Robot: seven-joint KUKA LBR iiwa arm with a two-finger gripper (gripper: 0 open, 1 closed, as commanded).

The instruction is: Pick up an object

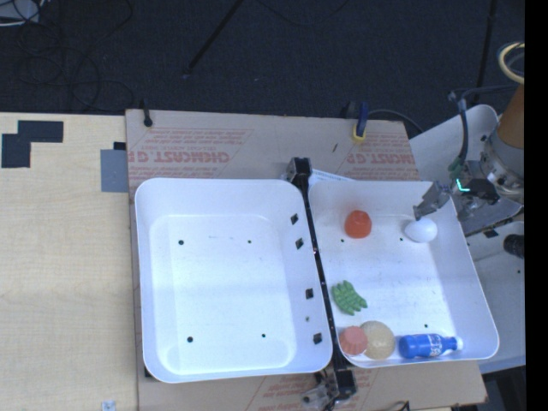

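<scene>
The right bin point(479, 302) holds several objects. A red-orange round thing point(358, 223) lies near its far side, with a white ball point(420, 229) to its right. A green leafy piece point(348, 297) rests by the divider. Along the near wall lie a pinkish-red round piece point(353, 340), a beige ball point(378, 339) and a blue bottle point(428, 346) on its side. My gripper point(433, 202) hangs over the bin's far right corner, just above and right of the white ball, with nothing visibly held.
The left bin point(145, 229) stands beside the right one, joined by a black clip strip point(308, 255). Both rest on cardboard point(214, 148). A wooden bench surface point(60, 264) extends to the left. Cables lie on the dark floor behind.
</scene>
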